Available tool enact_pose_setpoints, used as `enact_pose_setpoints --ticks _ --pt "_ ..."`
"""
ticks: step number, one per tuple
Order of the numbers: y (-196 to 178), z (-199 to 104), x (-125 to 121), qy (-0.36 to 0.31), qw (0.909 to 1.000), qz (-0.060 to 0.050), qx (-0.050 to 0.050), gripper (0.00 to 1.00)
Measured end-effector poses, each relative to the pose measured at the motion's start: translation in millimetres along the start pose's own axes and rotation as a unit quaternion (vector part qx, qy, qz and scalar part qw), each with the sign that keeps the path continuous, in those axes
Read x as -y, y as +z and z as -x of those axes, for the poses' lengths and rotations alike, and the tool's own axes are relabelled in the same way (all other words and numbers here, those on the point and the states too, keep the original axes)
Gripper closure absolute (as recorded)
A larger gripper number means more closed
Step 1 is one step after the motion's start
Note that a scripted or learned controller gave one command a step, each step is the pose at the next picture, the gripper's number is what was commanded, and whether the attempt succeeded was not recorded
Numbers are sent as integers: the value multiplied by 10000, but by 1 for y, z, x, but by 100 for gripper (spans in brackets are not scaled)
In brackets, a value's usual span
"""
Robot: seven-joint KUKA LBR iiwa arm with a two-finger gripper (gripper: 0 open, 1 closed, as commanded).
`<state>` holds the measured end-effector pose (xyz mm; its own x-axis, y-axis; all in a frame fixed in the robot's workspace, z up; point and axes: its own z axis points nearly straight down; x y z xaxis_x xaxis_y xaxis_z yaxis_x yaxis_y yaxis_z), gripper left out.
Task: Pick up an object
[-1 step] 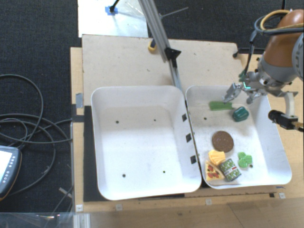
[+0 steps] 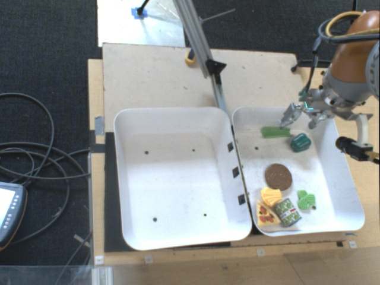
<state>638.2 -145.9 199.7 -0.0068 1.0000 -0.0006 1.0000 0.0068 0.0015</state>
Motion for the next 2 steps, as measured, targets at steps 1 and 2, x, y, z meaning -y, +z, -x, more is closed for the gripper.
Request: enact_pose_setpoints --ticks 1,2 --pt "60 -3 7 17 10000 -23 -4 0" --pt "112 -4 7 21 10000 -19 -7 0"
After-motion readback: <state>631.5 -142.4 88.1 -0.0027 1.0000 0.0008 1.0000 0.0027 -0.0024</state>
